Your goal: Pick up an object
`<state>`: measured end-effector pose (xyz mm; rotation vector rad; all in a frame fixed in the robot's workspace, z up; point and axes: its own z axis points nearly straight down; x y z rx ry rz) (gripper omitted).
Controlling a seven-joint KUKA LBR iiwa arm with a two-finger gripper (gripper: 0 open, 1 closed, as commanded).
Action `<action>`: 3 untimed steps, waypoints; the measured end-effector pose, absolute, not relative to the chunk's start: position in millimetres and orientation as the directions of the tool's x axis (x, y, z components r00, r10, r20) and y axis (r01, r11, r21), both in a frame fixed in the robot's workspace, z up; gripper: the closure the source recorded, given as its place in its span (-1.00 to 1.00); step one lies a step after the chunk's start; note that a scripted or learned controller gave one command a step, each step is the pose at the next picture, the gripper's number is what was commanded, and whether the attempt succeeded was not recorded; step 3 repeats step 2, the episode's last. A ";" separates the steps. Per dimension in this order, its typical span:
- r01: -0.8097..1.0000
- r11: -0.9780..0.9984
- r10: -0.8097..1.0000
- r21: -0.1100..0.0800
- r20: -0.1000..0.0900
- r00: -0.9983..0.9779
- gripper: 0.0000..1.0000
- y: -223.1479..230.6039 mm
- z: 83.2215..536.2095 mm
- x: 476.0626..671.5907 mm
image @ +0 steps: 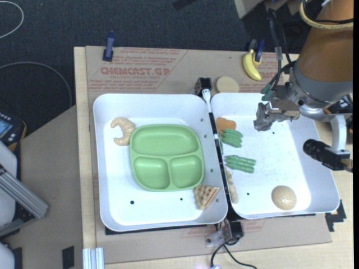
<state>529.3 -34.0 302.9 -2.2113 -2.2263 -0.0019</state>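
— Where is the arm seen?
— It is seen at the right of the view, its orange band uppermost and the grey wrist bent down and leftward.
— And the gripper (263, 123)?
— It is pointed downward; the state of its tip cannot be made out.

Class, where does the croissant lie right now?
The croissant lies in the left bin, near its upper-left corner, just beside the green divided plate.
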 end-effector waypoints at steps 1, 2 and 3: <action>1.000 0.003 1.000 -0.005 0.001 -0.003 1.00 12.4 298.7 477.0; 1.000 0.004 1.000 0.005 0.001 -0.004 1.00 59.9 348.6 479.6; 1.000 0.004 1.000 0.005 0.001 -0.004 1.00 59.9 348.6 479.6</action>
